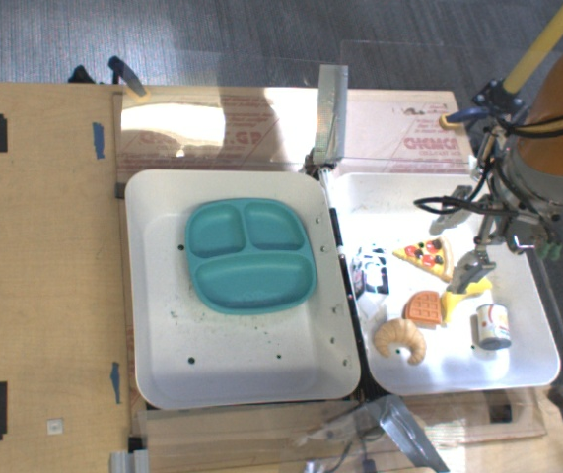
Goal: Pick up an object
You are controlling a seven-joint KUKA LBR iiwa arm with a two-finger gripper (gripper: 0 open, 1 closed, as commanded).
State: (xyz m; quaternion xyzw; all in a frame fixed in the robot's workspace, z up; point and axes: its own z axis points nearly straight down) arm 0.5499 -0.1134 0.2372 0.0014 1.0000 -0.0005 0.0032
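The left bin [153, 363] holds a teal divided plate [249, 254] lying flat at its middle, while the right bin [532, 363] holds a pizza slice [429, 255], a round waffle [423, 307], a croissant [400, 339], a small can [491, 325] on its side, a yellow piece [456, 304] and a black-and-white item [371, 270] by its left wall. The gripper [475, 266] hangs over the right bin just above the yellow piece, and whether its jaws are wide or narrow cannot be told. The surface [39, 264] to the left is brown cardboard with black marks and blue tape, and grey carpet [212, 18] lies beyond it.
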